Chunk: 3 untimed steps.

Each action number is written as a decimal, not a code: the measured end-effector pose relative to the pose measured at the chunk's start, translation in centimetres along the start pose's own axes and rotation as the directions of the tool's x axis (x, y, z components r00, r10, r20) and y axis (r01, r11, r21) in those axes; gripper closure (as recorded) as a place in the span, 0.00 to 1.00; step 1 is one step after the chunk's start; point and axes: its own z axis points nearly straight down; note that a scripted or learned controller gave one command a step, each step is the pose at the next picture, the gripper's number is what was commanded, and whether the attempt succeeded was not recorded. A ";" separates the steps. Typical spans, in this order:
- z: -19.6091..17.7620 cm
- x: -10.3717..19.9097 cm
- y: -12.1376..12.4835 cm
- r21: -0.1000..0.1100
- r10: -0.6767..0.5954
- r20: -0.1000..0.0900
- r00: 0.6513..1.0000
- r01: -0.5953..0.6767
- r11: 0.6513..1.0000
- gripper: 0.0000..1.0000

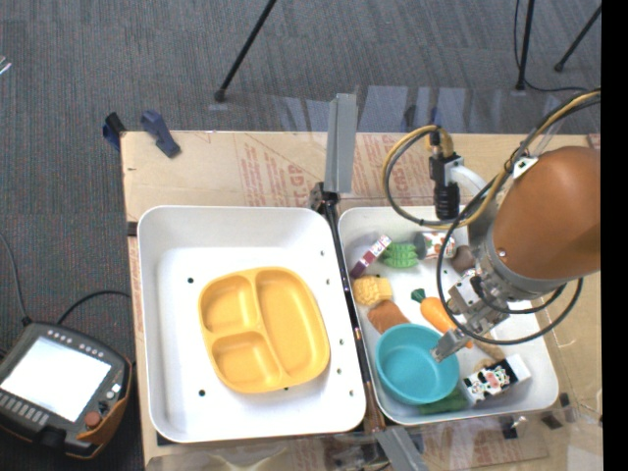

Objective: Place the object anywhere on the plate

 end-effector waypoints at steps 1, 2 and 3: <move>3.0 -8.2 -4.4 0.000 -0.103 0.000 0.995 0.103 0.995 1.00; 2.9 -14.6 -7.4 0.004 -0.190 -0.002 0.982 0.190 0.982 1.00; 2.9 -14.5 -7.4 0.004 -0.186 -0.004 0.983 0.186 0.983 0.00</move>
